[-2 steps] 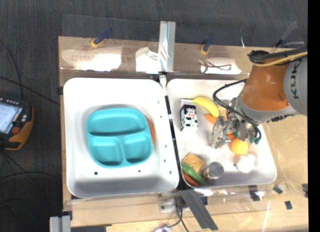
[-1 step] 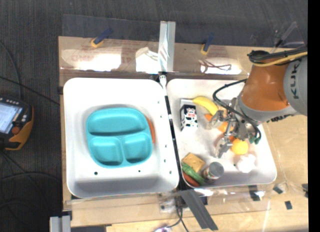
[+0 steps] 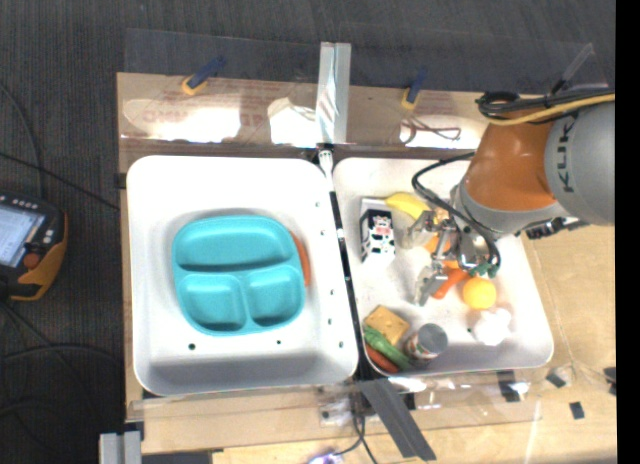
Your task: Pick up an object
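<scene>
On the desk two bins stand side by side. In the left bin lies a tray with three compartments. My fingers are in the right bin, near its middle. Behind them lies a banana, with a small box to its left. A ball is just to their right, and a can in front.

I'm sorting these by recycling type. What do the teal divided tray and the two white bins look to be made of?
The teal divided tray looks like moulded plastic: uniform colour, rounded compartment edges, soft sheen. The left bin and right bin also look like smooth, glossy white plastic with rounded corners, though coated metal cannot be ruled out.
</scene>
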`<action>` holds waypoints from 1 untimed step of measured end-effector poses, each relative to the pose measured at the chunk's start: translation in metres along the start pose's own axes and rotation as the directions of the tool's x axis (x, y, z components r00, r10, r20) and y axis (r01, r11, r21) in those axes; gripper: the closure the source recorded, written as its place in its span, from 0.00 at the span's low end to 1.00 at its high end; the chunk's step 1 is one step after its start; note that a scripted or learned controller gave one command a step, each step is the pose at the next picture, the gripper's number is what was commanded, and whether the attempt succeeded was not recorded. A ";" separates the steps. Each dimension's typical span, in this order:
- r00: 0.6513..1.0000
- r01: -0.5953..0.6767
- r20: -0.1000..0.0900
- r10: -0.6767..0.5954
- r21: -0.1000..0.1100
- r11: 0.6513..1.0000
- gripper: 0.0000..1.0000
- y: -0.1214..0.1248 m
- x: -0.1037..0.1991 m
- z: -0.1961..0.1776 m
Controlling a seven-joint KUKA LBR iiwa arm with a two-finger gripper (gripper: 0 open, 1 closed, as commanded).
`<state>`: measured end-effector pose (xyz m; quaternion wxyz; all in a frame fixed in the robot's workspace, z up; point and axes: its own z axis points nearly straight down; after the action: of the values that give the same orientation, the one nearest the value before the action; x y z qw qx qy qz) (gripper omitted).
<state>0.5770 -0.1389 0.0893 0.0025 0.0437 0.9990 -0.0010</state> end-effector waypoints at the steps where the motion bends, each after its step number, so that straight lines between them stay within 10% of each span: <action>1: 0.998 0.059 0.014 -0.059 0.002 0.998 0.00 -0.005 0.066 -0.002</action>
<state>0.5107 -0.1377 0.0909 0.0096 0.0141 0.9999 -0.0022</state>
